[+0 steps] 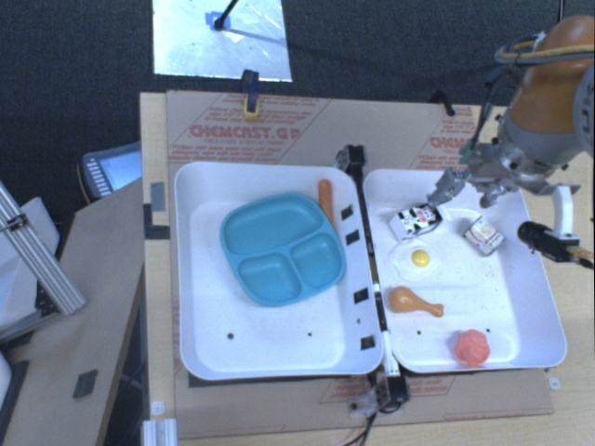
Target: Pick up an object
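Here | tool (462, 186) over right bin (535, 295) far rim | carton (417, 220) beside

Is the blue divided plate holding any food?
Empty: the blue plate shows three bare compartments; the hot dog lies beside it in the left bin.

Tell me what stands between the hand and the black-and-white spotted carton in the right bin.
Nothing visible does. The hand hangs just above and to the right of the black-and-white spotted carton, with bare bin floor around it; the fried egg lies on the nearer side.
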